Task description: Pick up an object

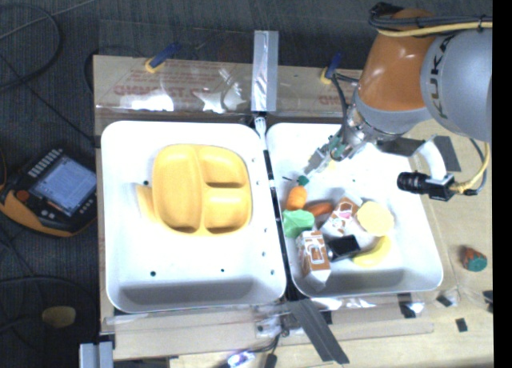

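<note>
- Camera view looks down on a bench [460, 234] with two white bins side by side. The grey arm [468, 78] with its orange band comes in over the far right corner of the right bin [416, 274].
- The gripper [310, 170] points down and to the left, over the far left part of the right bin. It is near the wall that this bin shares with the left bin [128, 278].
- Its tip is just beyond a small orange carrot-shaped piece [297, 196]. Whether they touch, I cannot tell.
- Whether the gripper is open or closed I cannot tell either, because its tip is too small and thin in this view.
- The things to pick lie in a heap in the near left half of the right bin. The orange carrot-shaped piece is at the far left end of the heap, close to the left wall.
- On its near side is a green lump [298, 221], touching it or almost touching.
- To the right of these lies a red-orange piece [318, 208], then a red and white packet [344, 214], then a pale yellow disc [374, 218].
- Toward the near edge is a small brown carton [314, 253], with a black block [342, 246] just beside it. A yellow banana [374, 256] is at the near side of the disc.
- In the left bin a yellow tray [200, 186] with compartments lies about in the middle, well apart from the heap.
</note>
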Controlling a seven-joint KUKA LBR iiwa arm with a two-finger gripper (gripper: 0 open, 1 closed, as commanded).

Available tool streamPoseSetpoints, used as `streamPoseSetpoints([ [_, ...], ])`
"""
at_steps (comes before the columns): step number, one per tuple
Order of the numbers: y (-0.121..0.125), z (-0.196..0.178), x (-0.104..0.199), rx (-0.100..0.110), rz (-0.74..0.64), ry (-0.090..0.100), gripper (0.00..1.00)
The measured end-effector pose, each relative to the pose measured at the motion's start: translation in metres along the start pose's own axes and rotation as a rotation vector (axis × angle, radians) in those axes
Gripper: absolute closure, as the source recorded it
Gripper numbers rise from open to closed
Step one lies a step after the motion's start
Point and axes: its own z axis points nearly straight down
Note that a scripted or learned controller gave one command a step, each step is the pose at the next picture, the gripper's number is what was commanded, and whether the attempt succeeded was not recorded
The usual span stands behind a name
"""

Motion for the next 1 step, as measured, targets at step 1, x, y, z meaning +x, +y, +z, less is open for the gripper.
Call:
streamPoseSetpoints([
  [1,0.058,0.0207,-0.0158,0.0,0.212,0.001,1.0],
])
